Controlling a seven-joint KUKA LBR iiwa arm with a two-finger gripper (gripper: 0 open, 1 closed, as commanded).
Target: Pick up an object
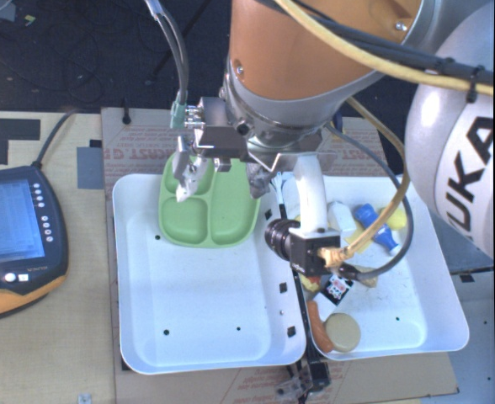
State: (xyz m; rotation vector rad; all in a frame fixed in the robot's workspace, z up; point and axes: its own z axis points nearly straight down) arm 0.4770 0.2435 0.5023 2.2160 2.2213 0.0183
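Observation:
A green two-compartment tray (218,217) lies at the back of the left bin (197,326). My gripper (222,182) hangs over the tray's far end and hides that edge. It is open: one pale fingertip (184,183) reaches into the tray's left compartment, and the other finger (260,183) stands at the tray's right rim. I cannot tell whether the fingers touch the tray. Nothing sits clamped between them.
The right bin (416,310) holds a blue and yellow toy (374,220) beside a small white piece (342,217), a tan round disc (343,331), an orange-brown stick (316,318) and a small black-and-white tag (337,288). A tablet (12,225) lies left of the bins.

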